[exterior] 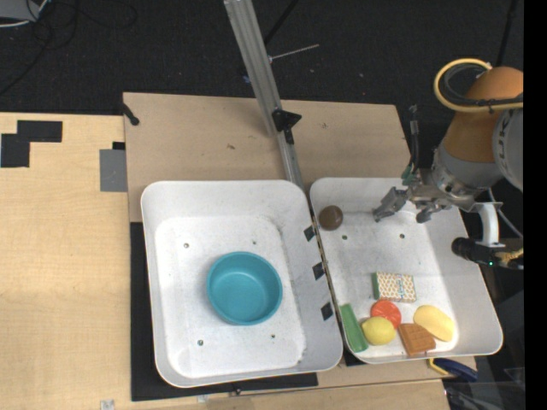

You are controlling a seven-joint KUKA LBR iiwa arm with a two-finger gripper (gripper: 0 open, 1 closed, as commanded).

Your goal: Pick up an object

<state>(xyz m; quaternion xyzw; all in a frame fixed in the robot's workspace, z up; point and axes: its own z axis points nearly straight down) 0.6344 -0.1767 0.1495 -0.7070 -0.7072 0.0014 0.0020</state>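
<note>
My gripper [405, 209] hangs over the far part of the right bin [367, 248], its two fingers spread apart with nothing between them. A small brown ball [331, 218] lies at the bin's far left corner, to the left of the gripper. At the bin's near end sits a cluster: a patterned sponge block [395, 286], a red round piece [386, 310], a yellow ball [379, 330], a green stick [353, 328], a yellow lemon-like piece [434, 321] and a brown wedge [416, 339]. The gripper is well clear of that cluster.
The left bin [184, 220] holds a teal bowl [245, 288]. A slanted metal rail [261, 67] runs from the top down to the gap between the bins. Black clips [318, 270] mark the divider. The arm's orange band [491, 88] is at the right.
</note>
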